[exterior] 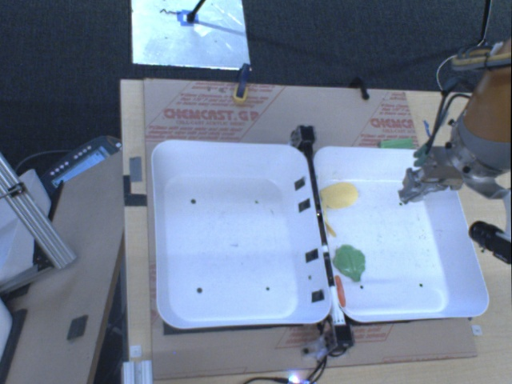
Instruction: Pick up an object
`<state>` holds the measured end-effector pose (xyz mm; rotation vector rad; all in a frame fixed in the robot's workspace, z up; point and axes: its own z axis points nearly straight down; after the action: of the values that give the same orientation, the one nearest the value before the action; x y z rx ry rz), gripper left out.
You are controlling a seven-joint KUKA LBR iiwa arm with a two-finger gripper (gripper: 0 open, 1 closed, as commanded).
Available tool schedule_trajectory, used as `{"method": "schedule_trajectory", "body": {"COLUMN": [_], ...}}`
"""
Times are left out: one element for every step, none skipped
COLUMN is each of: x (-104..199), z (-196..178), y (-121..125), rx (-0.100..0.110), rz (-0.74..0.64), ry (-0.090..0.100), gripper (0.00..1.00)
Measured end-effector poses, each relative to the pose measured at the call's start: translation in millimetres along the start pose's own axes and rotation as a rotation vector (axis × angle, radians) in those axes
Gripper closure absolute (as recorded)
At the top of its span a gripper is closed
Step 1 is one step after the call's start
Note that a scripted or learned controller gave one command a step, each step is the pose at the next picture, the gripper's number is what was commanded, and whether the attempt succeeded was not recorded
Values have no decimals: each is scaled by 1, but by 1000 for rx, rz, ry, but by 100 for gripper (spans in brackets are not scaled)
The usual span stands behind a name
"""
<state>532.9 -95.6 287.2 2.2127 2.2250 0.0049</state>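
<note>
The end effector (pixel 418 184) hung over the right bin (pixel 448 294), near its far edge, and whether it was spread or pressed together could not be told. A good pick probably meant descending squarely onto one item. A flat yellow piece (pixel 339 195) and a crinkled green piece (pixel 350 261) lay near the bin's left wall, well apart from it

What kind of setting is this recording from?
Most likely a robotics lab bench set up for bin picking: two shallow white plastic bins side by side, a grey and orange robot arm reaching in, and small test objects like a yellow soft piece.
</note>
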Motion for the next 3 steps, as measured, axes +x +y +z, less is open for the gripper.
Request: {"method": "schedule_trajectory", "body": {"x": [42, 106, 129], "z": [-118, -196, -253], "y": [18, 20, -44], "rx": [-12, -8, -5], "rz": [-4, -6, -2], "ry": [0, 3, 3], "gripper": [100, 100, 100]}}
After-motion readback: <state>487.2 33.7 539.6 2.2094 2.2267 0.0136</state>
